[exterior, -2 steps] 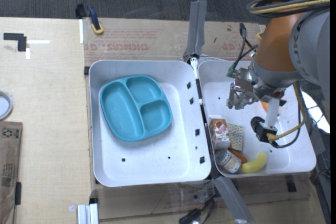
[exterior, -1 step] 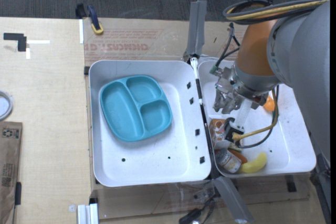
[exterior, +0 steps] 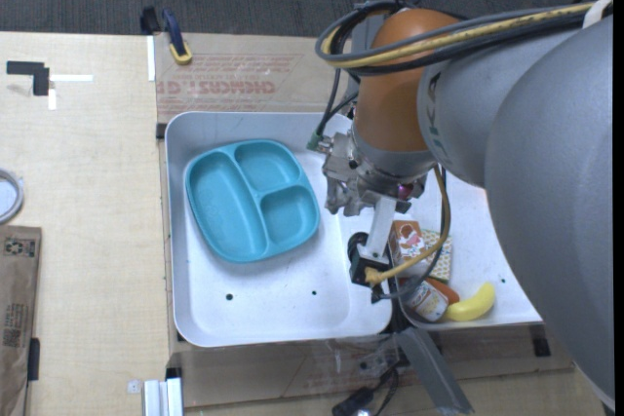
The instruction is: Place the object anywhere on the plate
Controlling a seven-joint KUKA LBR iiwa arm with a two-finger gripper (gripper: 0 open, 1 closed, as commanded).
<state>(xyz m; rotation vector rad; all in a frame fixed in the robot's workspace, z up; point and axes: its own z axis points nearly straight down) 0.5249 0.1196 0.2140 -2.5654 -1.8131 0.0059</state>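
Brightness: bright, even, from overhead.
Shadows: soft, thin beneath the light-blue three-compartment plastic plate [exterior: 255,200].
Glare: dull sheen on the glossy orange wrist band [exterior: 409,63].
Focus: crisp on the shallow white plastic bin [exterior: 200,307]; softer on the near grey arm casing [exterior: 546,161].

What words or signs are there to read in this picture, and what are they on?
Cardboard sheet at the top: red print, upside down, too blurred to read.
Brown cardboard at the left edge: what looks like a recycling sign; small print unreadable.
Small packet: label too small to read.
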